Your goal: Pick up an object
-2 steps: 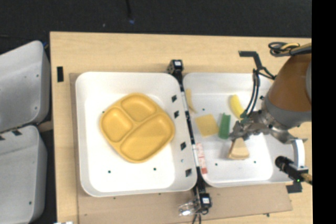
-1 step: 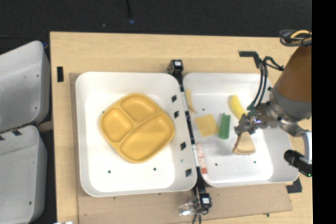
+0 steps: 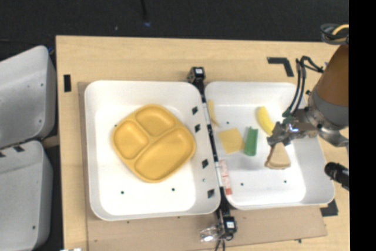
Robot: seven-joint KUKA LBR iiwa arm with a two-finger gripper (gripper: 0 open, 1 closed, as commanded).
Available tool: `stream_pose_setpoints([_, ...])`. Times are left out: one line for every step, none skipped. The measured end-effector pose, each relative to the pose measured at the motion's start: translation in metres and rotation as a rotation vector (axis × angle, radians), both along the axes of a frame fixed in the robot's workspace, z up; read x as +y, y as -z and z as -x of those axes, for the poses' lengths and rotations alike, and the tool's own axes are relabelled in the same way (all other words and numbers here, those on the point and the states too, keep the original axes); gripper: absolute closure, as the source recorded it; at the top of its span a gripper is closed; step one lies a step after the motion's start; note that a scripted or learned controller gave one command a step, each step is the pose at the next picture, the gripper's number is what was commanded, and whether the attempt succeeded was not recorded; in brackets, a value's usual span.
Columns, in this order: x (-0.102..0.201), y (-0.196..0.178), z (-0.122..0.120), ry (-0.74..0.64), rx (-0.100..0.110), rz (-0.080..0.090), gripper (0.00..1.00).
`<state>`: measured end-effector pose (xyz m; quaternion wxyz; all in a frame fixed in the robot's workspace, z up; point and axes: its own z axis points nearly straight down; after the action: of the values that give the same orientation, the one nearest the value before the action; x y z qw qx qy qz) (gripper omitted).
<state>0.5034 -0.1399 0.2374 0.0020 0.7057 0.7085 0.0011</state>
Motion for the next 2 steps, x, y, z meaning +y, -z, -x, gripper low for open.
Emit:
stream_pose_setpoints([0.047, -0.001, -0.031, -0.004, 0.002, -0.002, 1.00])
stream_pose_setpoints([0.100, 0.007, -0.054, -0.002, 0.003, -0.001, 1.00])
